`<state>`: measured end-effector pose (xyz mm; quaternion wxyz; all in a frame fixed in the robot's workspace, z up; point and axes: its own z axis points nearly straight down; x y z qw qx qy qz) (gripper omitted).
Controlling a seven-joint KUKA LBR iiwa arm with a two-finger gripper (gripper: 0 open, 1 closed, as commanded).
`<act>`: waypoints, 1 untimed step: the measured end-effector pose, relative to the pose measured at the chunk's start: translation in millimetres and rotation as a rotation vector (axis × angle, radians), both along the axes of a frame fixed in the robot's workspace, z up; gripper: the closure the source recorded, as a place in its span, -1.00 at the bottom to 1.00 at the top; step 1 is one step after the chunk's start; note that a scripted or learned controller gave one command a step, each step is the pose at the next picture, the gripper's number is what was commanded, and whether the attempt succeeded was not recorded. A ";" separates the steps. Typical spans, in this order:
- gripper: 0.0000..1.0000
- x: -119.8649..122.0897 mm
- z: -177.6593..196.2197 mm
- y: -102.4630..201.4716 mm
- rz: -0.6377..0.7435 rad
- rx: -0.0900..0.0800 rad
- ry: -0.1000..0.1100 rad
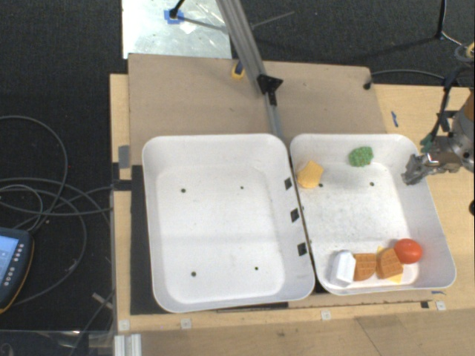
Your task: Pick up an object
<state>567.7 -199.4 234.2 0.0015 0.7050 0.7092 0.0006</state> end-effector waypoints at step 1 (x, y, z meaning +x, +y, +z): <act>1.00 -16.5 2.6 47.7 0.003 0.003 0.003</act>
